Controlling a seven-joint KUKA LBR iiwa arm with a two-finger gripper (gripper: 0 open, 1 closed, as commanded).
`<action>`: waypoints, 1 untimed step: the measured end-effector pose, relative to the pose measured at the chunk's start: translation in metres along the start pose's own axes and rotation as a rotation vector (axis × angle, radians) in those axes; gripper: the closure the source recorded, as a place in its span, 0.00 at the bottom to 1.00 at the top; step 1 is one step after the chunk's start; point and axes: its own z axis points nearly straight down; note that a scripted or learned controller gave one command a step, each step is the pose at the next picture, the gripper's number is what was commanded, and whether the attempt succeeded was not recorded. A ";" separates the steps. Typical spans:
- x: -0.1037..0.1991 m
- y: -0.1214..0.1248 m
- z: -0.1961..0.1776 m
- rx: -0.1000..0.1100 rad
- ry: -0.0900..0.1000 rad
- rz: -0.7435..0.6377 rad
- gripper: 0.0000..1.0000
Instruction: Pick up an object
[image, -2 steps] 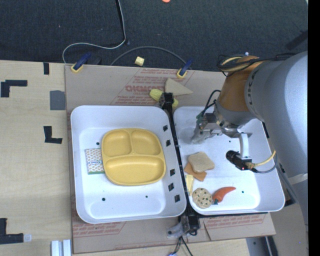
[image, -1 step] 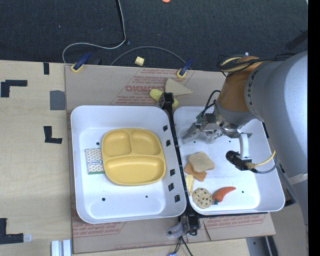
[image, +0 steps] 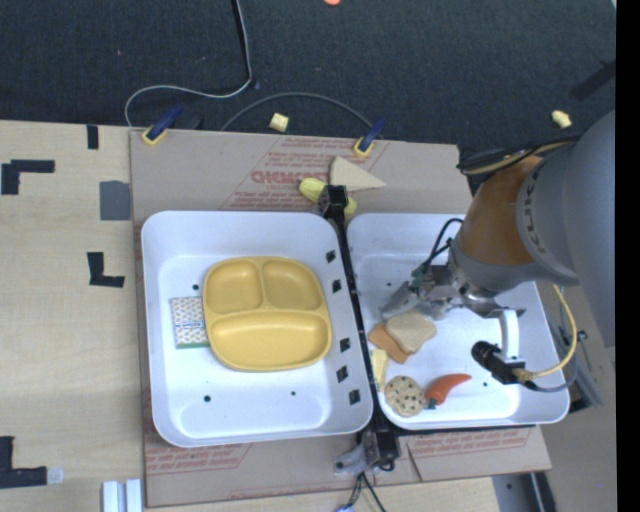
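Note:
The right bin (image: 500, 405) holds a pale bread slice (image: 411, 328) lying over an orange-brown piece (image: 384, 346). In front of them sit a round speckled cookie (image: 404, 395) and a red pepper (image: 449, 385). A thin yellow strip (image: 379, 366) lies against the bin's left wall. My gripper (image: 420, 293) hangs low over the bin's middle, just behind the bread slice and very close to its back edge. The grey arm with its orange band (image: 495, 225) reaches in from the right and hides the bin's right rear part.
In the left bin (image: 170, 400) lie a yellow divided plate (image: 267, 312) and a small patterned card (image: 187, 321) beside it. Behind the bins, on cardboard, are a yellow item (image: 313, 187) and a tan wedge (image: 356, 175). A black connector (image: 493, 358) with cable hangs from the arm.

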 end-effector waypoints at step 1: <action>0.021 -0.034 -0.001 -0.004 -0.003 -0.001 0.00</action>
